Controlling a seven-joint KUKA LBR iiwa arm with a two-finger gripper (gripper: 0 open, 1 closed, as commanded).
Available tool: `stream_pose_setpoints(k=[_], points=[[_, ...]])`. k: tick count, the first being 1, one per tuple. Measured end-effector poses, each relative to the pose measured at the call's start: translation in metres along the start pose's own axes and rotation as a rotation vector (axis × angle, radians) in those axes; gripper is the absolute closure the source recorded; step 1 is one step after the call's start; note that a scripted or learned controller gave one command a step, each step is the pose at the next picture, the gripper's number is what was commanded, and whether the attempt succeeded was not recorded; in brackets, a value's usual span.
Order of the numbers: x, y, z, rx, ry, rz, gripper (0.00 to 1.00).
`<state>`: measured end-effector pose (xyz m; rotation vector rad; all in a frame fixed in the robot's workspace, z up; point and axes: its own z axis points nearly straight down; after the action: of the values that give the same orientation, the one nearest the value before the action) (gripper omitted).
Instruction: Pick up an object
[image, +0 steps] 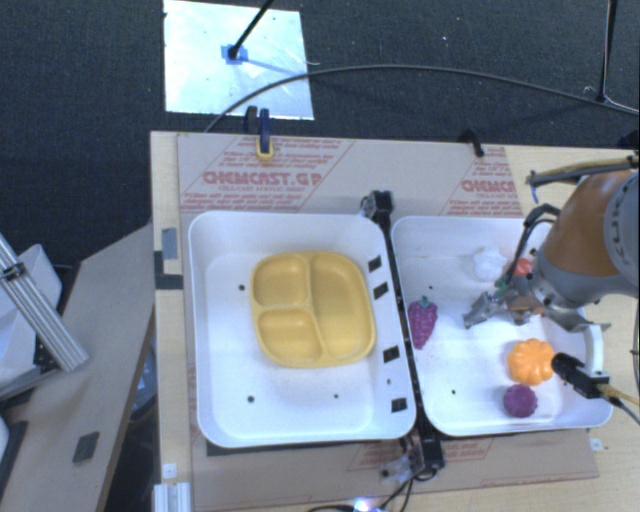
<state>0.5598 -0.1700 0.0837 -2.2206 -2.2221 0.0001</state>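
Sitting side by side on a cardboard-covered bench: two shallow white bins, edges touching along a black hinged seam. Left bin holding a yellow divided tray, three compartments, lying flat near the bin's middle, nothing in any compartment. Right bin holding several small things: purple grape bunch near the left wall, just beside the seam; orange pumpkin-shaped toy toward the right side; round purple toy just below the pumpkin, near the front wall; pale white lump toward the back, hard to make out against the white floor. Reaching in from the right over the right bin: grey arm with orange band, wrist low above the bin floor. Gripper pointing leftward, tip between the white lump and the pumpkin, apart from the grapes. Cannot tell how far the fingers are spread; nothing seen between them. Small orange-red speck showing beside the wrist, too small to identify.
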Motion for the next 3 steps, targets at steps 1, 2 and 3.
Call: stream_pose_setpoints(k=[1, 2, 3], points=[[0.000, 0.001, -0.012, -0.003, -0.001, 0.000, 1.00], [0.003, -0.004, -0.058, -0.005, -0.001, -0.003, 1.00], [0.002, 0.000, -0.102, -0.005, -0.002, -0.004, 1.00]])
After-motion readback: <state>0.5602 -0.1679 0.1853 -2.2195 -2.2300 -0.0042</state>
